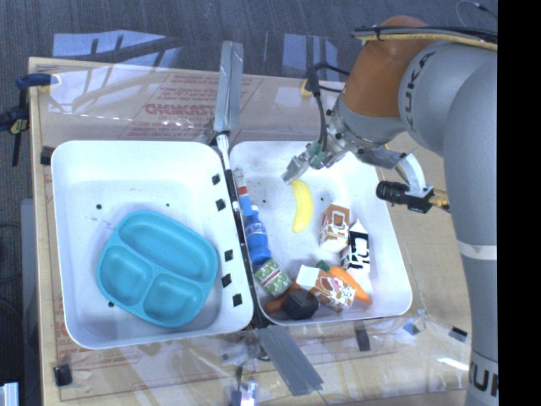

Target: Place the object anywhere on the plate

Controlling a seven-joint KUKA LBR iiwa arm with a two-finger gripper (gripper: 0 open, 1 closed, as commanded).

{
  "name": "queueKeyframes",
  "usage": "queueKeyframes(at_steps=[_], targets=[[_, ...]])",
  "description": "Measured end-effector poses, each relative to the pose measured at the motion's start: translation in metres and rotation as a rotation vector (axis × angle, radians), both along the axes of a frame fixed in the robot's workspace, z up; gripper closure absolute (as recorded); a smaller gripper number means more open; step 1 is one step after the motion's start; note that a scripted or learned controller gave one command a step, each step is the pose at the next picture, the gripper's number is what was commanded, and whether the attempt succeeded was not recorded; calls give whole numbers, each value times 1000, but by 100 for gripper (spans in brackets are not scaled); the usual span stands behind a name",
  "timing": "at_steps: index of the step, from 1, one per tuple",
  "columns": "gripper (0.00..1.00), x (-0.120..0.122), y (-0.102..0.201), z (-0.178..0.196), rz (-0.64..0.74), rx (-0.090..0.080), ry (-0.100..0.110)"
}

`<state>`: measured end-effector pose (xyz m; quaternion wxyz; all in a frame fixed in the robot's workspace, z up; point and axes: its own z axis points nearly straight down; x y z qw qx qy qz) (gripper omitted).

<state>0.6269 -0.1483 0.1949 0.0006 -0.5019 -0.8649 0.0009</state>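
A blue sectioned plate [158, 266] lies in the left bin [76, 176]. In the right bin [270, 163] a yellow banana [301, 205] lies near the middle. My gripper [297, 168] hangs just above the banana's upper end, at the back of that bin, reaching in from the right. Nothing shows between its fingers.
The right bin also holds a blue bottle [253, 232], a green can [272, 277], a black lump [299, 304], a carrot [351, 283] and several small cartons [336, 224]. A metal divider [226, 91] rises between the bins. The arm [423, 83] covers the bench's back right.
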Motion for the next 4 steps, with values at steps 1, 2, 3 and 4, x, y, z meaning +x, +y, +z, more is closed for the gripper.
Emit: queueKeyframes(at_steps=[1, 2, 3, 4], targets=[[100, 11, -46, -71, 58, 1, 3], [100, -26, 91, -4, 455, 1, 1], [100, -46, 184, -3, 524, 1, 2], [0, -46, 184, -3, 522, 1, 2]])
